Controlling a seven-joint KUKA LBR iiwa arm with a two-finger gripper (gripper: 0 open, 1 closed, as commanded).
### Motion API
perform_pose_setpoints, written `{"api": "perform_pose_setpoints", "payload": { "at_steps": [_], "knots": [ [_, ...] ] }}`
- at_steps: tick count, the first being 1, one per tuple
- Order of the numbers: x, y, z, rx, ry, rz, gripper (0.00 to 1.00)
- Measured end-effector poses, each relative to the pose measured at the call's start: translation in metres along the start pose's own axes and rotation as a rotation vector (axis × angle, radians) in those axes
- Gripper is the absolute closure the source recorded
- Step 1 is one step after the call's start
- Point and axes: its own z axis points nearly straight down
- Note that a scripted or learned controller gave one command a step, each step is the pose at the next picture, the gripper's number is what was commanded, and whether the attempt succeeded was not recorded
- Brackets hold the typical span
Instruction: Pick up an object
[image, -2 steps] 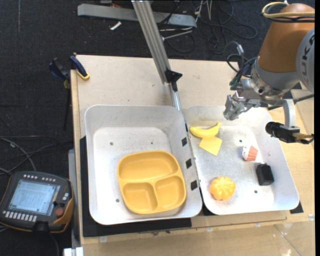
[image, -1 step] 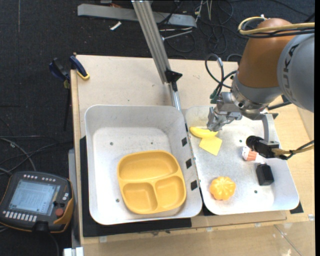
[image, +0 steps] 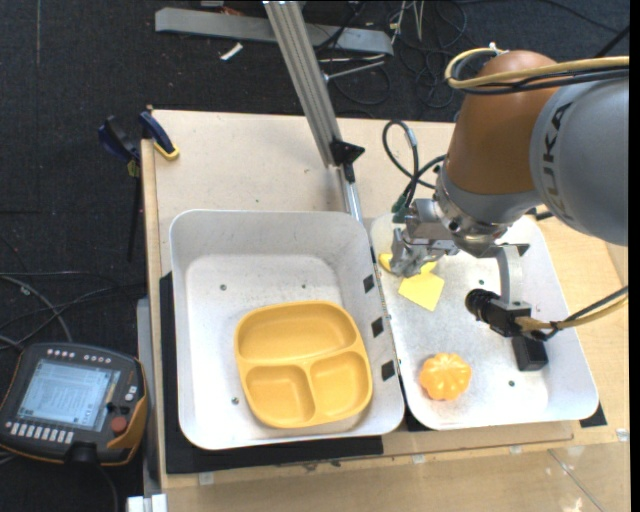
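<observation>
**Now at the reach: claw low by the far-left corner of the right bin**

The arm (image: 500, 120) leans in over the right bin (image: 560, 390), and the claw (image: 408, 255) hangs low near that bin's far-left corner, close to its left edge. Just beside it, on the near side, a yellow wedge (image: 423, 292) lies flat on the bin floor. Its far tip sits right at the claw, though whether they touch cannot be made out. A small yellow scrap (image: 385, 262) shows against the left edge, partly hidden by the claw. Nearer the bin's front edge, well apart from the claw, sits an orange pumpkin-shaped toy (image: 444, 377).

The left bin (image: 260, 270) holds a yellow divided plate (image: 300, 360), which lies toward its front edge and right side.

Whether the claw is spread or pressed together cannot be told from this angle. Nothing can be seen gripped in it.

Judging by its position, the step in hand is the approach to a grasp, and the wedge is the likely target. Nothing has been lifted yet.

The next move calls for the claw to be centred over the wedge, not over its tip, then to come down to the floor and close across the narrow width. The piece looks thin and flat, so it may slide or slip out. The bin's left wall is close, which leaves little room on that side.
</observation>
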Motion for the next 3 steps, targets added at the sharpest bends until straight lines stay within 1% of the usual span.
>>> {"api": "perform_pose_setpoints", "payload": {
  "at_steps": [1,2,3],
  "knots": [
    [0.043,-0.030,0.020,0.002,0.000,0.000,1.00],
    [0.085,-0.061,0.031,0.002,0.000,0.000,1.00],
    [0.082,-0.059,0.030,-0.002,-0.002,0.008,0.00]
  ]
}}
